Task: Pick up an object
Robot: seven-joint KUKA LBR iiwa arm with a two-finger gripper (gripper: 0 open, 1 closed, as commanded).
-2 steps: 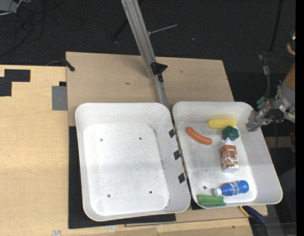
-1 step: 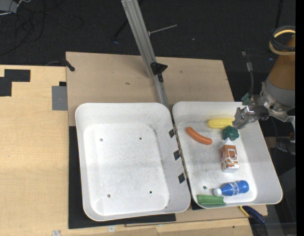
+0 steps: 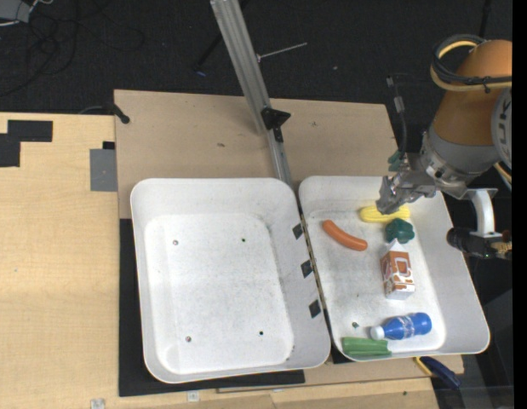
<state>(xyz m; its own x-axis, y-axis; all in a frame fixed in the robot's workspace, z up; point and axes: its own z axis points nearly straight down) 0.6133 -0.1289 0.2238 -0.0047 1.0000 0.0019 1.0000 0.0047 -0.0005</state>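
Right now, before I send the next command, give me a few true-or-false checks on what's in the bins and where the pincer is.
1. The pincer is over the right bin, at the yellow object. True.
2. The orange sausage-shaped object lies in the left bin. False: it lies in the right bin, near the divide.
3. The blue bottle lies near the right bin's front edge, beside a green object. True.
4. The red and white carton is lifted clear of the bin. False: it rests on the bin floor.
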